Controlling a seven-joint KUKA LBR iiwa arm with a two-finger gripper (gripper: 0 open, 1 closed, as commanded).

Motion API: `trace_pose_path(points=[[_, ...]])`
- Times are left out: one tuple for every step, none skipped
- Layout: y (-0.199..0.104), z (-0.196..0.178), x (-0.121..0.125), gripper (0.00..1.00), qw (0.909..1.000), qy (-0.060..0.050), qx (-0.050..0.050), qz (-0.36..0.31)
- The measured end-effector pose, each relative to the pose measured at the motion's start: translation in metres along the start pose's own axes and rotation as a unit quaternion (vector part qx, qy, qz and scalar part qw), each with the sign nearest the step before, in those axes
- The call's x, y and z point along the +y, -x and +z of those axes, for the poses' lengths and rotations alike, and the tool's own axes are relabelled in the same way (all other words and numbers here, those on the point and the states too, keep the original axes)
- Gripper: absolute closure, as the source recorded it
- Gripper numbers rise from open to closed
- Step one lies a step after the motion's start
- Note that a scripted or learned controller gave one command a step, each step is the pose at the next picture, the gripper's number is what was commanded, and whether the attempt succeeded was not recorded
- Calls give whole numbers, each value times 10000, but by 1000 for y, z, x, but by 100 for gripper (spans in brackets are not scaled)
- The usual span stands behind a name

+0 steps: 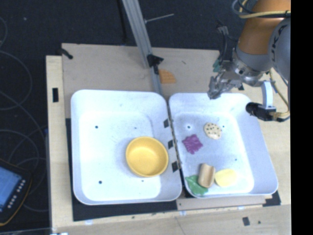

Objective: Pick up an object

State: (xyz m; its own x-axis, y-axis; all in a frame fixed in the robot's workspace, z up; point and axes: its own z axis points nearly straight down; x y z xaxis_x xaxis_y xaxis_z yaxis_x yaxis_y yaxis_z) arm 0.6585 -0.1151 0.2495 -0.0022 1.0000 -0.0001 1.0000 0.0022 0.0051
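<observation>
Objects for picking lie scattered in the right bin (254,146), a shallow white tray with rounded corners and a faintly speckled floor. Near its middle we see a small purple piece (192,143) with a lumpy, knobbly outline, and just up and right of it, apart from it, a pale rounded cookie-like piece (212,130) dotted with dark specks. Along the near wall sits a cluster: a tan cylinder (206,175) with a smooth matte skin, lying tilted, its lower end overlapping a flat green piece (194,185) tucked into the bin's near left corner, and just beside the cylinder on the right a soft-looking yellow lump (225,177), rounded like a lemon. The left bin (93,111) holds a yellow bowl (146,156), round, smooth and glossy, upright with its hollow facing up, set toward the near right part of that bin. The tool (215,91) hangs over the far rim of the right bin, well apart from every object, under the grey wrist and the arm's orange band (259,31); it is dark and blurred, so we cannot tell how its fingers stand, and we see nothing in its grasp. The bins rest on a pale wooden worktop (107,67).
</observation>
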Motion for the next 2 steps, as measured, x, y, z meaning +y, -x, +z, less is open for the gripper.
trace_pose_path(points=[[-54, 11, 4, 100, 10000, -27, 1, -19], [-107, 19, 12, 100, 10000, -15, -1, -21]])
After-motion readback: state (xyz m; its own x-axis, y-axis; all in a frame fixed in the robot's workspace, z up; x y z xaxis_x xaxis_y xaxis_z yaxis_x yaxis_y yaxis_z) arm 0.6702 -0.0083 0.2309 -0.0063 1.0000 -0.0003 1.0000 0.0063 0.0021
